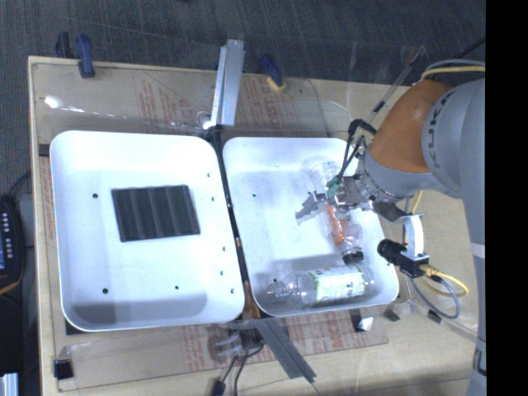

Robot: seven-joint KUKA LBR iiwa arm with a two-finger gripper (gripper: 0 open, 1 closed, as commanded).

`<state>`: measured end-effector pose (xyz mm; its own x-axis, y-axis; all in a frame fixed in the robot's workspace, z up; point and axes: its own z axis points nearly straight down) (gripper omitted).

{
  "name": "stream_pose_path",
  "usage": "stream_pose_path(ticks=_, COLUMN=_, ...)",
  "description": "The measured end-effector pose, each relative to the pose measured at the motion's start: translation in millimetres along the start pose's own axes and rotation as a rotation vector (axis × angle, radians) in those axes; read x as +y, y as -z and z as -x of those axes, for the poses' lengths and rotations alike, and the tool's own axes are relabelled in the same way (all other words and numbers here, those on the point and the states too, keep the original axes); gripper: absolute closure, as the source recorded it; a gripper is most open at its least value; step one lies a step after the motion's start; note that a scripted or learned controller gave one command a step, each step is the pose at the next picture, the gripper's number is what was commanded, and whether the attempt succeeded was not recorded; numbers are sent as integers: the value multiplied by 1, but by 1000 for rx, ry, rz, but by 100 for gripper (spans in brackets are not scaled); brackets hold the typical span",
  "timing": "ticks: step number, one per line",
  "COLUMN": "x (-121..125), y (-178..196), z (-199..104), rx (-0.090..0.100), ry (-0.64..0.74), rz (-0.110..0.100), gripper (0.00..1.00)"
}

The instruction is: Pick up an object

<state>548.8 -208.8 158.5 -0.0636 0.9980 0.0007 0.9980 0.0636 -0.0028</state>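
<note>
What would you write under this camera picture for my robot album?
Robot gripper reaches into the right bin near an orange-striped bottle and a clear bottle; a dark mat lies in the left bin.

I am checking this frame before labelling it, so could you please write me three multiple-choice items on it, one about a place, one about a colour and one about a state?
1. Where does the large clear plastic bottle with a white label lie?
A. in the left white bin
B. along the near wall of the right white bin
C. on the bench outside both bins

2. What colour is the ribbed rectangular mat in the left white bin?
A. dark grey
B. orange
C. green

3. How does that large bottle rest?
A. upright on its base
B. on its side
C. leaning against the arm

Answers: 1 B, it lies against the lower wall of the right white bin. 2 A, the mat is dark against the white floor. 3 B, its long side runs flat along the bin floor.
</note>
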Motion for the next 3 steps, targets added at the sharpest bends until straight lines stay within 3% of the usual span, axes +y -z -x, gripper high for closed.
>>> stream_pose_path(ticks=2, x=0, y=0, z=0, rx=0, ry=0, rz=0, gripper=0)
stream_pose_path(ticks=3, x=46, y=36, z=4, rx=0, ry=1, rz=2, gripper=0)
